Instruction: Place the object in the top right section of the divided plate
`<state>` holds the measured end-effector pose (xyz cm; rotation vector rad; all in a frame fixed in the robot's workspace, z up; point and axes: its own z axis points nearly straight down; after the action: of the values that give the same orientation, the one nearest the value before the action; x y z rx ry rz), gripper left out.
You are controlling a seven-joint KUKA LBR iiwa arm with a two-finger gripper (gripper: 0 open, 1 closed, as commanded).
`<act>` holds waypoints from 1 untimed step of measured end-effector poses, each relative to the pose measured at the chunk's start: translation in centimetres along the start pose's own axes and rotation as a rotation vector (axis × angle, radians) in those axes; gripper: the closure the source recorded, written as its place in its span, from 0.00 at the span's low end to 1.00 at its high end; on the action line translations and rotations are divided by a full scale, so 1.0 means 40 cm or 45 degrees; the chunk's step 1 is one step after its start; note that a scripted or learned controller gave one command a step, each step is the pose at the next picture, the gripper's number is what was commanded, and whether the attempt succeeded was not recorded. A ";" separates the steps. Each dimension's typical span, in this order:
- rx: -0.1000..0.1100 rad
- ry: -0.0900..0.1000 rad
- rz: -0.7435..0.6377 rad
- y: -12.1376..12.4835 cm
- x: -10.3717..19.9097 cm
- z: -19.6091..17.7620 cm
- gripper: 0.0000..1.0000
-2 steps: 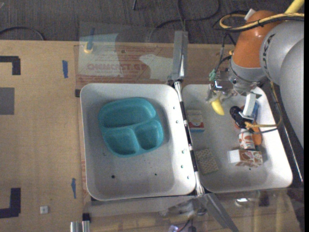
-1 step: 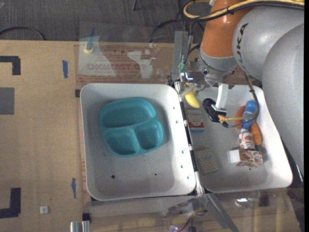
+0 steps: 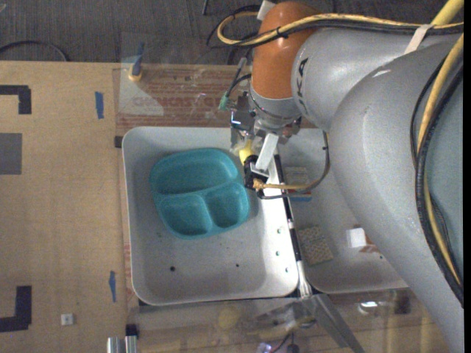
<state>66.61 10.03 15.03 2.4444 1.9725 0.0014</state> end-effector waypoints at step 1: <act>-0.001 -0.001 0.368 0.007 -0.023 -0.087 1.00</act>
<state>66.69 9.08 18.49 2.7019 1.5998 0.0017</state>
